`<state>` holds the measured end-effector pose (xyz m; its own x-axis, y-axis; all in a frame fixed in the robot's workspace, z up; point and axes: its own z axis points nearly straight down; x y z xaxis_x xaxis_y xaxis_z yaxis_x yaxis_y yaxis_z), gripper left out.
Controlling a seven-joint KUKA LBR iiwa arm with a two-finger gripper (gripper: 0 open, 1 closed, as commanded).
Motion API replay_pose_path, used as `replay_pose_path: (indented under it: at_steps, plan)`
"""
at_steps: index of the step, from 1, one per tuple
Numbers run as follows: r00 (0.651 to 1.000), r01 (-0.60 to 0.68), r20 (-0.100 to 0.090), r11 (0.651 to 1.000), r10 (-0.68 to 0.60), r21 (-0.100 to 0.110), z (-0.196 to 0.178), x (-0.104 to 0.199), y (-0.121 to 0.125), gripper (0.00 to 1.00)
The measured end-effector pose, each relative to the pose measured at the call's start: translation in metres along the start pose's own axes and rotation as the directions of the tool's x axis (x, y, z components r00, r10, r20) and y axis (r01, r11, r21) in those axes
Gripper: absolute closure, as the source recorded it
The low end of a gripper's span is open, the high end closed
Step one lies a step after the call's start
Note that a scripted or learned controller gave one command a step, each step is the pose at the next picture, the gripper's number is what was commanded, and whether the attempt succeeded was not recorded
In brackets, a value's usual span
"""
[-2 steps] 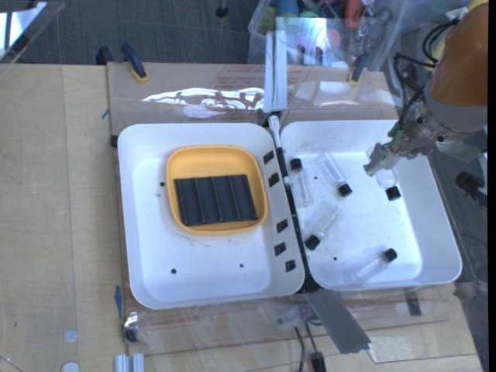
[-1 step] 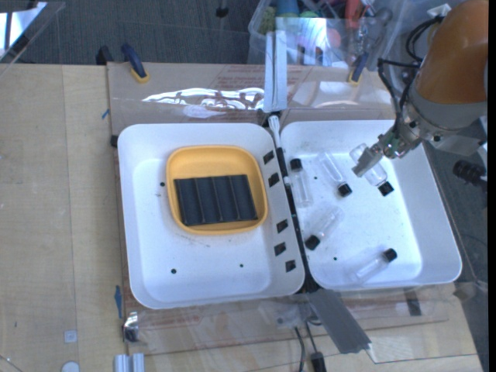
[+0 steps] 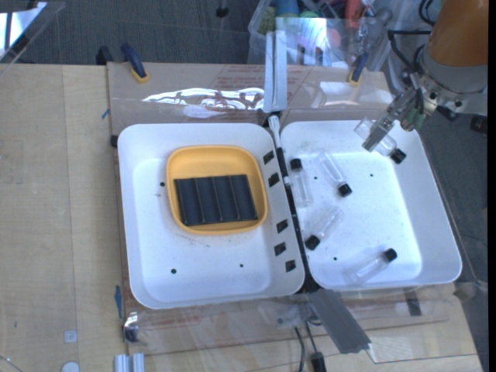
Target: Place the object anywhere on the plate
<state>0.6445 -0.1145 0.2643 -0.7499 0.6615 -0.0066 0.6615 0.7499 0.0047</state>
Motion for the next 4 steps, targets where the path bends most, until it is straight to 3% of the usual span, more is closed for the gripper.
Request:
replay_pose_path:
  at_steps: [1, 2, 3, 4]
  plan:
    - [0.959, 0.285, 0.001, 0.959, -0.285, -0.001, -0.068, -0.025, 0.0, 1.0]
    - [0.871, 0.491, 0.003, 0.871, -0.491, 0.001, -0.173, -0.063, -0.079, 1.0]
    - [0.642, 0.767, 0.004, 0.642, -0.767, 0.001, -0.172, -0.077, -0.077, 1.0]
    - [0.414, 0.91, 0.004, 0.414, -0.91, 0.001, -0.172, -0.09, -0.064, 1.0]
